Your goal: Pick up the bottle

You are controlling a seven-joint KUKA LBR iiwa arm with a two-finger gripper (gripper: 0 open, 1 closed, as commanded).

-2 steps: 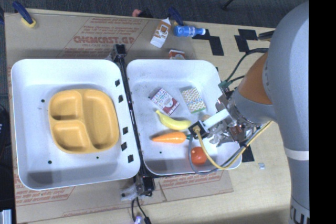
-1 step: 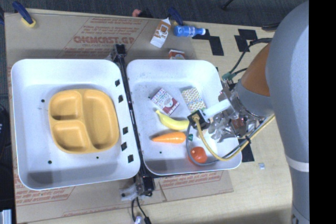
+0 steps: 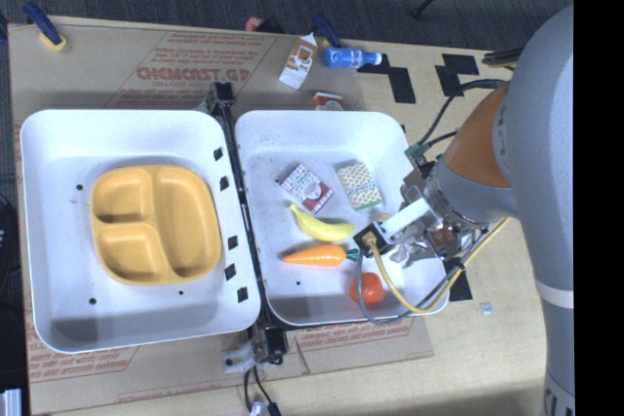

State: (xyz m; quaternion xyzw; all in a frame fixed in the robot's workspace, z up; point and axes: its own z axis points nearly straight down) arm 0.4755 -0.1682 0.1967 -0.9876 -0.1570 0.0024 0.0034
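Tomato (image 3: 370, 288): at the near edge of the right bin (image 3: 322, 115), just beside the tool; likely to be knocked or grabbed by mistake if closed here.
Carrot (image 3: 314, 256): flat, just left of the tool; same risk of a wrong pick.
Tool (image 3: 421, 244): low over the right bin's near right corner; spread or pressed together cannot be told; nothing seen pinched.
Banana (image 3: 320, 225): just behind the carrot, near the tool; could be swept aside on the way out.
Red box (image 3: 305, 187) and packet (image 3: 358, 183): mid-bin, side by side, on the likely path toward the far rim; could be dragged by a low pass.
Far rim: stands between the tool and the target; could be clipped unless lifted clear first.
Bottle (image 3: 349, 58): blue, on its side on the worktop (image 3: 117, 63) beyond the right bin, outside both bins, well apart from the tool.
Main risk: searching the bin and missing the bottle altogether.
Roll risk: round body lying flat; probably rolls off if nudged off-centre.
Carton (image 3: 298, 62): just left of the bottle; may be caught in the same grasp.
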